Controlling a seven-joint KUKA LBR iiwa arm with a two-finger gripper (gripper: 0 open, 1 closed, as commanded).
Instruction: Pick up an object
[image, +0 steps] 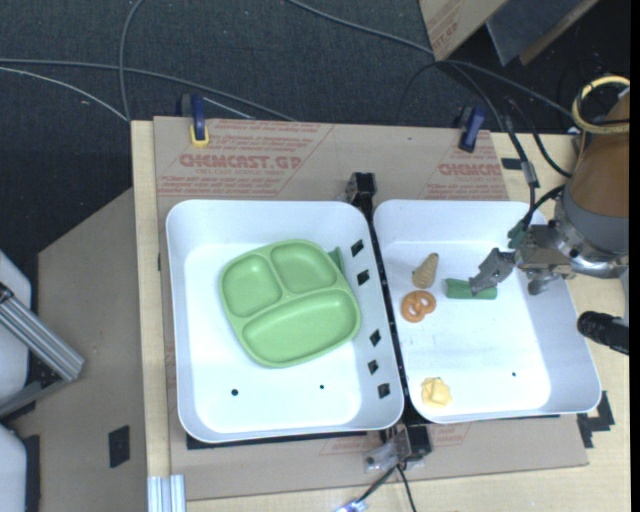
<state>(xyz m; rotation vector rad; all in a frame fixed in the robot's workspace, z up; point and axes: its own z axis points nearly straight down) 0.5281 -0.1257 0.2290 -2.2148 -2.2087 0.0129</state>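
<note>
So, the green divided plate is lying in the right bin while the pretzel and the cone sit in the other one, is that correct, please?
Not quite: the camera view shows the green divided plate in the left bin. The pretzel and the cone sit in the other one, the right bin.

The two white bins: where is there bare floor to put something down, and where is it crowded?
Right bin: bare floor between the pretzel, the yellow piece and the right wall. Crowded at its upper middle, where cone, pretzel, green block and gripper cluster. Left bin: the green divided plate takes the middle; a bare strip runs along the front wall.
</note>
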